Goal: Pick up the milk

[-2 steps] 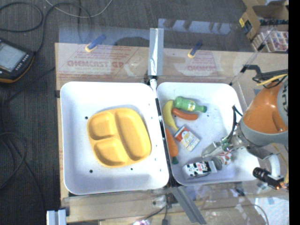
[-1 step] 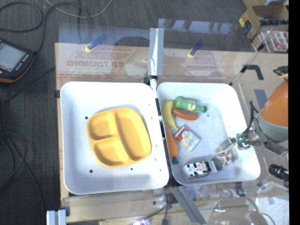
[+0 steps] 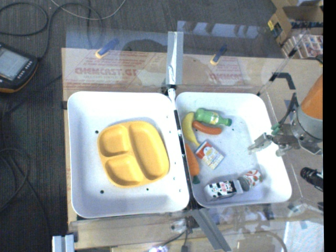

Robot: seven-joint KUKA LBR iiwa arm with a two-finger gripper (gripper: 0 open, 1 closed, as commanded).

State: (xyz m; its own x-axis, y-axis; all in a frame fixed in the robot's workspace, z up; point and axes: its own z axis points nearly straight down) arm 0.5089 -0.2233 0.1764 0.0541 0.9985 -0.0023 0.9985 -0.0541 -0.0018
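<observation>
Found the milk [image 3: 220, 189] in the lower part of the right bin [image 3: 239, 140], close to the bin's lower wall. Lying on its side, with black and white cow spots. Touching, or almost touching, a can [image 3: 251, 177] on its right side. Cannot tell which from here.

Above the right edge of the same bin, the gripper [image 3: 270, 145], spread open and gripping nothing. Well apart from the milk, up and to the right of it. Judged as the approach step, with the grasp not yet begun.

Possible trouble from here:

- Coming down too far to the right and closing on the can, or on both together, because of so little room between them.
- Pushing the milk against the lower wall and not around it, since no free space seems to be on that side. Then a likely slip out or tip over.
- Closing across the long side of a flat carton and sliding off the smooth faces.
- Mistaking the small carton [image 3: 210, 155] in the middle of the bin for the target. Also a box shape, but red and orange.

Less danger from the carrot [image 3: 192, 164], banana [image 3: 188, 130] and bottle [image 3: 211, 118], all farther left and higher in the frame.
</observation>
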